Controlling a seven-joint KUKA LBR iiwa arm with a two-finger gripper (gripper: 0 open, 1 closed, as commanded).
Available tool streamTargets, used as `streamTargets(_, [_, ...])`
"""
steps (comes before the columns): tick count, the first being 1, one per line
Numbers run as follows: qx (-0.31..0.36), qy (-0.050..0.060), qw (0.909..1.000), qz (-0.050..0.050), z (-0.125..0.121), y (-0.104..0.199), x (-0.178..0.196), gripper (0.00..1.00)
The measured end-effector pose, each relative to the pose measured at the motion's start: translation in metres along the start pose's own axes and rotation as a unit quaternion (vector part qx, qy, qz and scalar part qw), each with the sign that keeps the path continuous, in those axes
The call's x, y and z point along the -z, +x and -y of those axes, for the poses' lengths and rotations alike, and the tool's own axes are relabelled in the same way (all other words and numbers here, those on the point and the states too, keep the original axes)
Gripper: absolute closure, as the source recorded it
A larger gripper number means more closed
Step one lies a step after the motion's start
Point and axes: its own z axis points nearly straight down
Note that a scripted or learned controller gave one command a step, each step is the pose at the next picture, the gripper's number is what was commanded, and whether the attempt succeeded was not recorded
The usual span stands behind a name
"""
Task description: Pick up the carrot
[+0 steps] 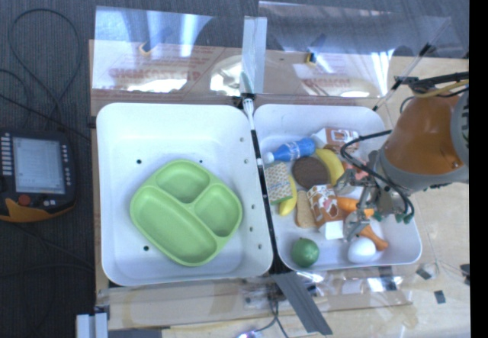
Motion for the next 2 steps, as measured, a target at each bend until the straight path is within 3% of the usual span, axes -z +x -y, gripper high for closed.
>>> streamTargets(1, [0.001,0.001,1.0,0.002,-0.001,-0.002,0.011,1.0])
streamTargets(2, [0.098,-0.004,0.9951,-0.007,-0.036,0.005,0.084,1.0])
